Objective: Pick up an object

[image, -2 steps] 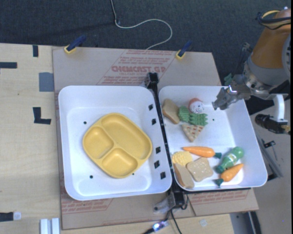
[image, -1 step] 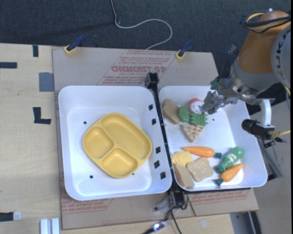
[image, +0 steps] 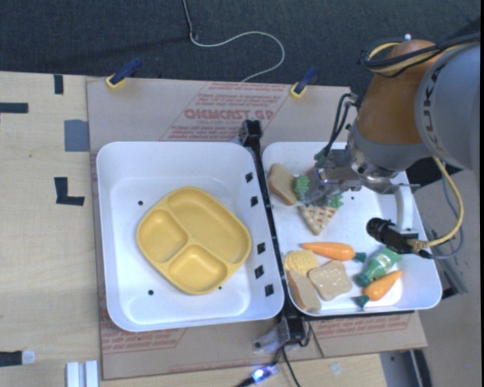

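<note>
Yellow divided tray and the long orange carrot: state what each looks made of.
Yellow divided tray: likely moulded plastic, smooth with a dull sheen and rounded compartment walls. Long orange carrot: probably toy plastic, uniformly coloured with a slight gloss and a green tip.

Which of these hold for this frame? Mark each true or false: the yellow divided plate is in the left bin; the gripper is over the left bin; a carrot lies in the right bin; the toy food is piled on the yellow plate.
1. The yellow plate lies in the left bin. True.
2. The gripper is over the left bin. False: it is over the right bin, by the waffle piece.
3. A carrot lies in the right bin. True.
4. The toy food is piled on the yellow plate. False: the food lies in the right bin.
</note>
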### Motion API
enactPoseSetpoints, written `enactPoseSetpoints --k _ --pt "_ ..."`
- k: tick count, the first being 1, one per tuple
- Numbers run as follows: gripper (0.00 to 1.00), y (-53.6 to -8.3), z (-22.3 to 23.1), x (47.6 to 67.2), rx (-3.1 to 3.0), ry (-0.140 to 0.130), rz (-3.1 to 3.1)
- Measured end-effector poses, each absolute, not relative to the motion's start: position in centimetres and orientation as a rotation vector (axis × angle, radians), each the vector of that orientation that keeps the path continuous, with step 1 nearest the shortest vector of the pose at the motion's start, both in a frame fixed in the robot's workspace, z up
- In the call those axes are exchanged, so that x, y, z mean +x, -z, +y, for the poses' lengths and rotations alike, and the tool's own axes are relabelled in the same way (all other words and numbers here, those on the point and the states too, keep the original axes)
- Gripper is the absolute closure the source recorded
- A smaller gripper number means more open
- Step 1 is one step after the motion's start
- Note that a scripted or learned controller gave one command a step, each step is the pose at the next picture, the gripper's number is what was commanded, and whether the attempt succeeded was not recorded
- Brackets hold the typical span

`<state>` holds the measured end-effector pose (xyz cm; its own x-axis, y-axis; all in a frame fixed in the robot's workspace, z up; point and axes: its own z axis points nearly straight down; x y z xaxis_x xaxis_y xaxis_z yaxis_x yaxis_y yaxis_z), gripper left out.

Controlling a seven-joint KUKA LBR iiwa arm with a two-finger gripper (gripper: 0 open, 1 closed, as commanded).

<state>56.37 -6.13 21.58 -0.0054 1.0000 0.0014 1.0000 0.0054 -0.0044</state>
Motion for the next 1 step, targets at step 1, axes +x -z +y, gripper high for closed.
enactPoseSetpoints --k 1 --pt "1.0 -23.31 -6.66 56.24 -2.22 0.001 -2.223"
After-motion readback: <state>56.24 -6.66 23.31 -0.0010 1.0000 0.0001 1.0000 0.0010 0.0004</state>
